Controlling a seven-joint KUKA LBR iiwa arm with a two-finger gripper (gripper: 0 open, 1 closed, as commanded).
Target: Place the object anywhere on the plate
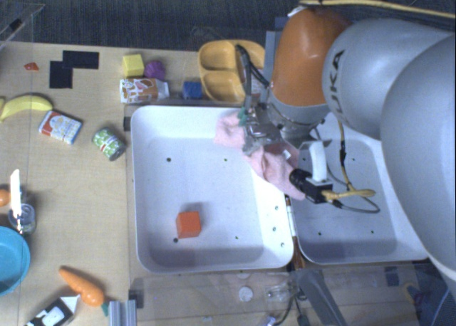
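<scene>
The grey arm (377, 104) with its orange band reaches in from the right and hangs over the seam between the 2 white bins, hiding the gripper (258, 136) itself — whether it is clenched or released cannot be told. A pink cloth (274, 164) lies draped beneath the wrist, over the right wall of the left bin (142, 189). An orange cube (189, 224) sits alone on the floor of that left bin, toward its front and well apart from the arm. The right bin (356, 239) is largely covered by the arm and its cables. Behind the bins stand a yellow divided dish (222, 72), a yellow block (132, 65), a purple piece (154, 70) and a blue block (192, 90). On the bench to the left lie a banana (25, 107), a small printed carton (60, 127) whose writing is too small to read, a green can (108, 143), a carrot (83, 285) and the edge of a blue plate (14, 260). Part of the letters "KUKA" shows on the arm.
</scene>
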